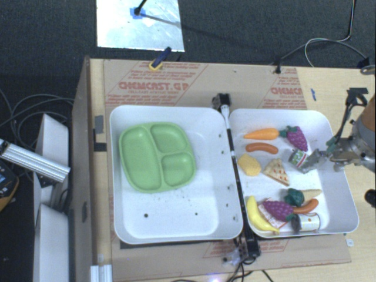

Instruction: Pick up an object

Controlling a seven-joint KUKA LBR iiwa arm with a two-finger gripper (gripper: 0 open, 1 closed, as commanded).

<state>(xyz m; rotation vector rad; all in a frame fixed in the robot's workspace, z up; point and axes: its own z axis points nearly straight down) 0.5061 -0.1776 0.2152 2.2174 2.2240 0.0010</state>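
Grey two-finger gripper (309,160) low over right shallow white plastic bin (336,135), reaching in from the right. Finger spread: cannot tell. Small green-and-white labelled can (298,157) just left of tips, likely target; contact unclear. Tan wedge-shaped toy pizza slice (276,171) below-left, purple knobbly plastic grape bunch (296,137) above-left. Smooth moulded toys, loosely scattered.

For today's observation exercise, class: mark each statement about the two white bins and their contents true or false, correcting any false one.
1. The green divided plastic plate lies in the left white bin. True.
2. The orange toy carrot lies in the left bin. False: it lies in the right white bin.
3. The yellow toy banana lies near the right bin's front edge. True.
4. The purple toy grape bunch sits on the green plate. False: it lies beside the carrot.
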